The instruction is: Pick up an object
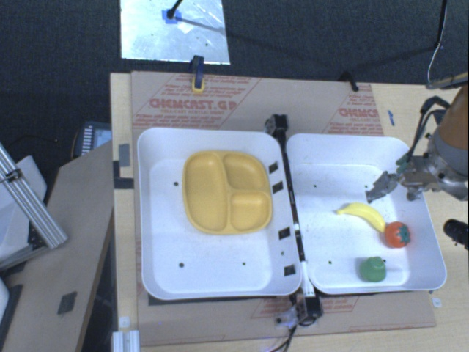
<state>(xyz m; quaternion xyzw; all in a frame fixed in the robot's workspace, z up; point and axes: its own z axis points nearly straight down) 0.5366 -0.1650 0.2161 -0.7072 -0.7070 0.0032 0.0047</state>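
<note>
Red "CHEMCAST GP" lettering [193, 103] marks the board beneath both bins; end effector [396, 182] spread above the banana [363, 213].

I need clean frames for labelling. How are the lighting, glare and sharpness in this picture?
Camera view: light is even and soft; the foil sheet glares bright; the white bins look slightly washed out; the banana, tomato and green fruit are a little soft-edged; the gripper is mildly blurred.
</note>
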